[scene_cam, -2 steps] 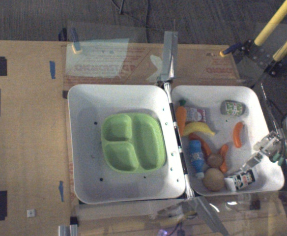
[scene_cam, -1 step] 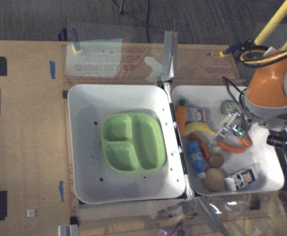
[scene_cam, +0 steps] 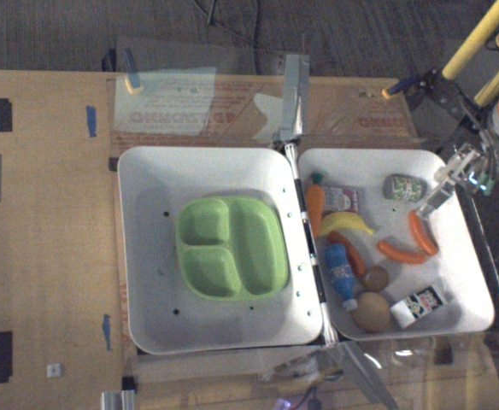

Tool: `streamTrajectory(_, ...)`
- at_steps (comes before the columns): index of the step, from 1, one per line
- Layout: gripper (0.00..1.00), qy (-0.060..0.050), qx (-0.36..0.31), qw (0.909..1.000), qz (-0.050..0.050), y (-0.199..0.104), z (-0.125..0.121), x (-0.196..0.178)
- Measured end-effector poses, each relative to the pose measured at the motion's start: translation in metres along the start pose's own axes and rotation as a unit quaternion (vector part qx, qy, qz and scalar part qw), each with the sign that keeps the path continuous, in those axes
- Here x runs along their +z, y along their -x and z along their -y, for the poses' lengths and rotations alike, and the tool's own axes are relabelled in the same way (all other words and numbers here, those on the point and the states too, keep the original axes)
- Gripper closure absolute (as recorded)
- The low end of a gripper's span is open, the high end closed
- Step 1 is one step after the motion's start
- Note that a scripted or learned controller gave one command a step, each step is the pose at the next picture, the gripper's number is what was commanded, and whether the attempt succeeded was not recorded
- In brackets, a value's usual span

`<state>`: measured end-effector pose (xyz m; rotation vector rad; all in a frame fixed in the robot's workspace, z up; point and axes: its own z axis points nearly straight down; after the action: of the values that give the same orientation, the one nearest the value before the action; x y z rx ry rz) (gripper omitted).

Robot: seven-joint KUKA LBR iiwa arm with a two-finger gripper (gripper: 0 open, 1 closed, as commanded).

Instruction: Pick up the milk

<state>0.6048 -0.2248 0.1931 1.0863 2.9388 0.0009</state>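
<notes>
A robot gripper (scene_cam: 451, 184) hangs over the far right edge of the right bin (scene_cam: 476, 254); whether its fingers are parted or closed cannot be told at this size, and nothing shows between them. The milk (scene_cam: 418, 305), a small white carton with dark print, lies on its side near the bin's front right corner, well apart from the gripper. Beside the carton sit two brown potatoes (scene_cam: 372, 308) and a blue bottle (scene_cam: 341, 274). Farther back lie a banana (scene_cam: 345, 222), a carrot (scene_cam: 315, 207), two orange sausages (scene_cam: 412, 242), a pink-labelled packet (scene_cam: 343, 198) and a grey pouch (scene_cam: 405, 187). In the left bin (scene_cam: 143, 229) rests a green divided plate (scene_cam: 231, 248). Both bins stand side by side on the worktop (scene_cam: 44, 229).
</notes>
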Motion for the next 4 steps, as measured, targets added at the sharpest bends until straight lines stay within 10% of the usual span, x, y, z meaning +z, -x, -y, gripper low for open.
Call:
streamTrajectory(1,0.0,0.004,-0.027,0.9996,0.006,-0.092,0.076,0.074)
streamTrajectory(2,0.0,0.001,-0.129,0.9916,0.0,-0.087,0.003,0.106)
streamTrajectory(3,0.0,0.001,0.028,0.9996,0.001,-0.094,0.081,0.085)
streamTrajectory(4,0.0,0.0,-0.041,0.9992,0.0,-0.061,-0.011,0.106)
